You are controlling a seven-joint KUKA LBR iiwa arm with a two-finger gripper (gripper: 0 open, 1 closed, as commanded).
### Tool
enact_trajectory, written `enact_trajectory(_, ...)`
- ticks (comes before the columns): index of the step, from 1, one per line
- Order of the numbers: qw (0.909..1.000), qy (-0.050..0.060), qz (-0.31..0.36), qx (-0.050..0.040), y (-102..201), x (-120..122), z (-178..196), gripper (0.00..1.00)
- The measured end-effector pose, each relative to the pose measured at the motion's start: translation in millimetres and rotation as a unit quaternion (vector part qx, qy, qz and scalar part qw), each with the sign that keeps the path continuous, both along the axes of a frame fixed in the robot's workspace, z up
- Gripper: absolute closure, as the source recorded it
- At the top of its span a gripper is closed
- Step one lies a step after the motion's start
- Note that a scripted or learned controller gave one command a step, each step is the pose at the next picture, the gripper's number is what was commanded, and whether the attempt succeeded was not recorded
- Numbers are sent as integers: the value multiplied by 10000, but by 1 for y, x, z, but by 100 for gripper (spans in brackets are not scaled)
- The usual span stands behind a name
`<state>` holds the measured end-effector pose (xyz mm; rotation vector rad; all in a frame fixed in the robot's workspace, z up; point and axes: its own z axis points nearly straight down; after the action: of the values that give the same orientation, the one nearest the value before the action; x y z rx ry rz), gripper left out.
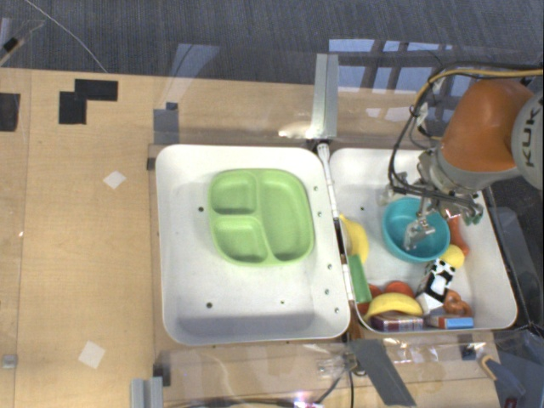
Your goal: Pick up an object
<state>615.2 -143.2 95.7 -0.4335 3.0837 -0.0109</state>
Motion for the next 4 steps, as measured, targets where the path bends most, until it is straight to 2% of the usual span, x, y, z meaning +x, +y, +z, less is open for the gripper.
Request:
enact_trajectory(1, 9984, 49, -564, 15, -41, 25, -5, 0)
enact_trajectory(2, 9961, 51, -882, 20, -33, 18, -4, 0)
enact_trajectory(3, 9963, -24, -857, 15, -32, 23, 14, 100)
enact_trajectory(4, 9964, -4, -853, 19, -32, 22, 10, 0)
